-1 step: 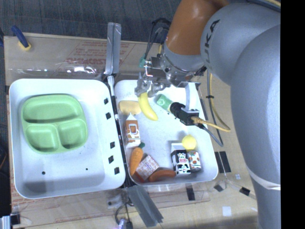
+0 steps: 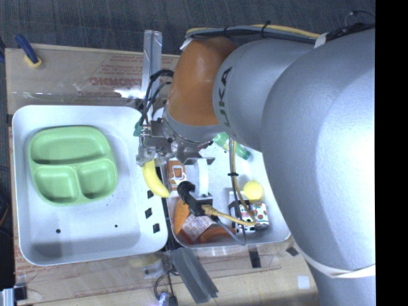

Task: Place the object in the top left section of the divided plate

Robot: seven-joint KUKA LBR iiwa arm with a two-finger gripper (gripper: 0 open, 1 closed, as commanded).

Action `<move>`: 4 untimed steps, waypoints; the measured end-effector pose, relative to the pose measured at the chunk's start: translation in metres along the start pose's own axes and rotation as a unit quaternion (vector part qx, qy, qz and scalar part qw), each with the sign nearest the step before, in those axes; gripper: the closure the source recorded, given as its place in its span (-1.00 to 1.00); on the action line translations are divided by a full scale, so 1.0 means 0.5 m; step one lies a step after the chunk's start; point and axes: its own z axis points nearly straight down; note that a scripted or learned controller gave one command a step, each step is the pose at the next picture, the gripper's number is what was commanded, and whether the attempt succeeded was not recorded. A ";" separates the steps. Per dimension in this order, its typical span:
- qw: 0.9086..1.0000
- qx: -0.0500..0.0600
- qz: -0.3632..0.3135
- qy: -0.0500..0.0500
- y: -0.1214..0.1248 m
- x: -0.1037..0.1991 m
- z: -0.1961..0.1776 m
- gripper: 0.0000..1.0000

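Dark carpet behind; wooden bench (image 2: pixel 76 75) bearing two shallow white bins side by side. Left bin (image 2: pixel 38 234) holding a green divided plate (image 2: pixel 73 164), all three sections bare. Right bin (image 2: pixel 277 234) crowded: banana (image 2: pixel 153 180) by the dividing wall, small brown packet (image 2: pixel 174 171) just beside it, orange-brown wedge (image 2: pixel 191 225) lower down, yellow ball (image 2: pixel 253 189) and patterned box (image 2: pixel 258 215) to the right. Grey arm with orange band (image 2: pixel 197 81) reaching in over the right bin, gripper (image 2: pixel 156 148) low above the banana's upper end. Fingers hidden among cables and wrist hardware: apart or together, impossible to tell. Nothing plainly seen between them, so no grasp claimed. Likely target the banana, though not certain.

Judged progress: early, at the picking stage. Nothing delivered. Left to do: secure the object, lift clear of the wall between bins, carry across to the left bin, release into the plate's top left section.
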 end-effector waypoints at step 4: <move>0.999 -0.003 -0.044 0.000 -0.026 0.160 -0.103 1.00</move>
